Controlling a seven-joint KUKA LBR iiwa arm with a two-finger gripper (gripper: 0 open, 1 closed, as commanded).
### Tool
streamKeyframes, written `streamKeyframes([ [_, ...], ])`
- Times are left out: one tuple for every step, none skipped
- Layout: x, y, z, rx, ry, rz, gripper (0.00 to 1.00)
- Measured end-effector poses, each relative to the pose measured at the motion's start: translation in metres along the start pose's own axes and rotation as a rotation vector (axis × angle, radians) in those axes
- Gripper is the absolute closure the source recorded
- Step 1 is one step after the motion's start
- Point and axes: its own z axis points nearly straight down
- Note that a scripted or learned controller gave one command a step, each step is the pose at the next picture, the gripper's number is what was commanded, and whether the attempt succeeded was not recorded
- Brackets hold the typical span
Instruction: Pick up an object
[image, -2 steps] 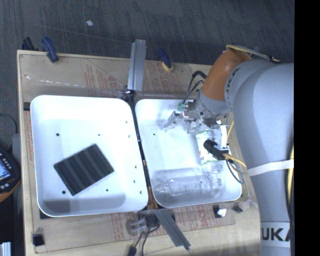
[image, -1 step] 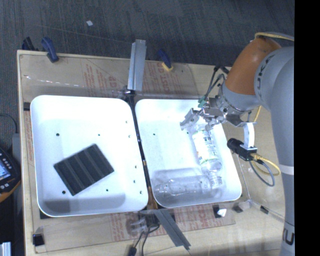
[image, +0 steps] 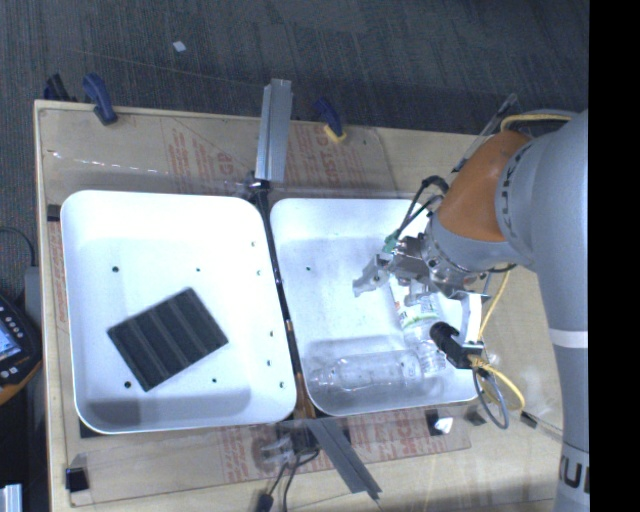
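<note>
Nearest to the camera, a clear plastic bottle (image: 372, 372) lies on its side along the front wall of the right bin (image: 320, 235), and it looks not yet lifted. Just behind it, the gripper (image: 418, 312) hangs low over the same bin, above a second small bottle with a green label (image: 413, 318). I cannot tell from here how the gripper is set or whether it grips anything. Farther left, a dark ribbed pad (image: 167, 337) rests in the left bin (image: 90, 215). In my judgement the grasp is only being tried; the lift is left to do.
</note>
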Motion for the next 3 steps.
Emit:
streamKeyframes([
  [-0.002,-0.008,-0.055,-0.005,-0.001,-0.183,0.0],
  [-0.002,-0.008,-0.052,-0.002,0.0,-0.234,0.0],
  [0.003,-0.018,0.034,0.0,0.0,-0.263,0.0],
])
